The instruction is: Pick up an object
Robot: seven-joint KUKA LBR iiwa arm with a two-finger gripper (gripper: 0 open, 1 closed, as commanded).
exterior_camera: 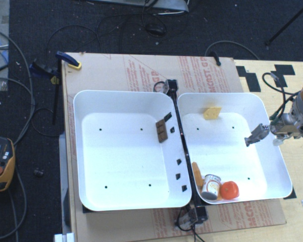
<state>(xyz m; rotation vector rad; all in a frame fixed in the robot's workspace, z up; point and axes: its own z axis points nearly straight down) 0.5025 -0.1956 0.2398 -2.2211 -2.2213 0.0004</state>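
While most of the arm is running off the right edge, the gripper (253,136) is hanging over the right bin's (252,101) right wall; its fingers are too small & dark to read, so can't tell how far apart they're sitting or whether anything is between them.

Objs in the right bin: yellow wedge (212,113) is lying near the back wall, well apart from the gripper. In the front-left corner an orange stick (197,173) is leaning along the left wall, a small can (210,186) is lying just beside it, label unreadable, and a red-orange ball (230,189) is sitting right against the can.

Left bin (86,102): a brown block (161,131) is resting on the right wall near the back. A black divider (181,135) is running btwn the bins. Cables (20,105) are trailing on the dark floor at left, and a yellow-handled clamp (69,60) is gripping the bench's back-left corner.
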